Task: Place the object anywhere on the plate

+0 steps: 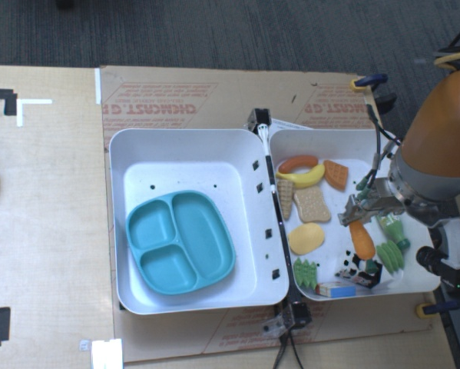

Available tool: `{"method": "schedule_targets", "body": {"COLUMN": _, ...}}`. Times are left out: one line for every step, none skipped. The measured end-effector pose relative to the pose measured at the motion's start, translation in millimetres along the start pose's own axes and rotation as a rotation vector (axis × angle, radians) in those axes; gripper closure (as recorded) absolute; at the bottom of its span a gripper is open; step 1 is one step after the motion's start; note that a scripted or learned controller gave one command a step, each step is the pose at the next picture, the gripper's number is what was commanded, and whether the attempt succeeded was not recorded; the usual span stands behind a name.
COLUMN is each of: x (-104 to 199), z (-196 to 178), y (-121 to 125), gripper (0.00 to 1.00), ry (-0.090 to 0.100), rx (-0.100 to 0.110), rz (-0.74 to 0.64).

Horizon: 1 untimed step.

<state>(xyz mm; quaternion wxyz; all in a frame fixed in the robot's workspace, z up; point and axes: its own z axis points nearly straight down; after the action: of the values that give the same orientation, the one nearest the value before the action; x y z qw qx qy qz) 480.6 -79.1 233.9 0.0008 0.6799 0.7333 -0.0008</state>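
Camera view, looking down at a slant: the left bin (185, 148) is holding a teal divided plate (180, 242), lying flat. The right bin (322, 140) is carrying the toy foods: a banana (301, 178) lying against a red sausage (299, 162), an orange wedge (336, 174), two crackers (312, 204), a yellow potato-like piece (306, 238), a carrot (362, 241), green vegetables (391, 254) and a small box (338, 289). The arm is reaching in from the right, and its gripper (358, 208) is hovering low just above the carrot's upper end. How far its jaws are standing apart cannot be told, nor whether the carrot is lying between them.
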Motion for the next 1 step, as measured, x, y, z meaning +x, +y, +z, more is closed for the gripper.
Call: {"method": "schedule_targets", "body": {"x": 67.3, "z": -9.2, "y": 20.6, "gripper": 1.00, "ry": -0.001, "rx": 0.002, "rz": 0.382}}
